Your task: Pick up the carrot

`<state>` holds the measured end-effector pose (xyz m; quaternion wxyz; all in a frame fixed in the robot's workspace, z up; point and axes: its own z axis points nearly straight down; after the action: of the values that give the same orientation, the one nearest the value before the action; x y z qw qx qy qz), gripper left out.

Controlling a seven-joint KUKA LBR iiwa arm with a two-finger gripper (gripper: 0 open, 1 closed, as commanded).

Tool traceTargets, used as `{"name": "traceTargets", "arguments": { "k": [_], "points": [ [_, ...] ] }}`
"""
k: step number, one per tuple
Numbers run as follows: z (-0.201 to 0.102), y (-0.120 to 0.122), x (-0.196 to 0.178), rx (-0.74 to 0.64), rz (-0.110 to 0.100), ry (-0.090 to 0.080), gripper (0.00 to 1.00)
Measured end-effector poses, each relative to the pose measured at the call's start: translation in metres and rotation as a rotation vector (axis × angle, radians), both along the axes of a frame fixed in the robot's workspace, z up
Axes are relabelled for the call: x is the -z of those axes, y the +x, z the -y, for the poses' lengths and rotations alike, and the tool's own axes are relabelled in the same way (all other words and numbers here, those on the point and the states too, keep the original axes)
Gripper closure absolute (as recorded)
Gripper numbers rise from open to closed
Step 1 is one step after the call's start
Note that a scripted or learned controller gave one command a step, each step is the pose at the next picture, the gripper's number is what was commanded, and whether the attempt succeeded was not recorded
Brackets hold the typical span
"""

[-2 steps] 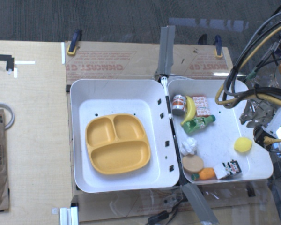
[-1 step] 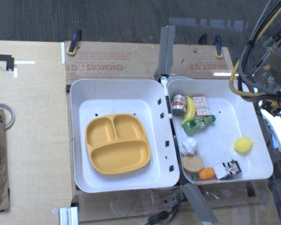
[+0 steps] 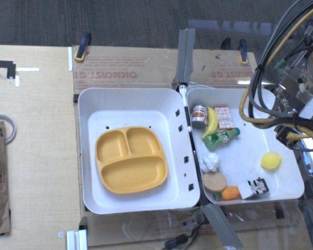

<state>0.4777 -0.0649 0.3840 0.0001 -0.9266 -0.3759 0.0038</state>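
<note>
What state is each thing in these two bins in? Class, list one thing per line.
yellow divided plate: flat, nothing in its compartments
carrot: lying at right bin's near edge
green bottle: on its side
banana: unpeeled
small can: upright
lemon: whole, apart from the others

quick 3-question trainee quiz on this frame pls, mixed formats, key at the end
1. True or false: the carrot lies in the left bin.
2. What sits in the left bin? A) a yellow divided plate B) a banana C) a lemon
3. Fill in: the carrot touches the round tan ___.

Key: 1 false, it lies at the near edge of the right bin; 2 A; 3 disc.
</note>
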Motion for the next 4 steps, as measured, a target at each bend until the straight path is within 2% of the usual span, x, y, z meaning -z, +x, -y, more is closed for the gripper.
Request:
{"name": "traceTargets", "arguments": {
  "k": [1, 2, 3, 4],
  "points": [
    [0.023, -0.001, 0.092, 0.298, 0.001, -0.001, 1.00],
    [-0.006, 0.006, 0.007, 0.341, 0.002, -0.002, 1.00],
    [0.007, 0.036, 0.088, 0.489, 0.002, -0.002, 1.00],
    [0.008, 0.007, 0.086, 0.532, 0.001, -0.002, 1.00]
  ]
}}
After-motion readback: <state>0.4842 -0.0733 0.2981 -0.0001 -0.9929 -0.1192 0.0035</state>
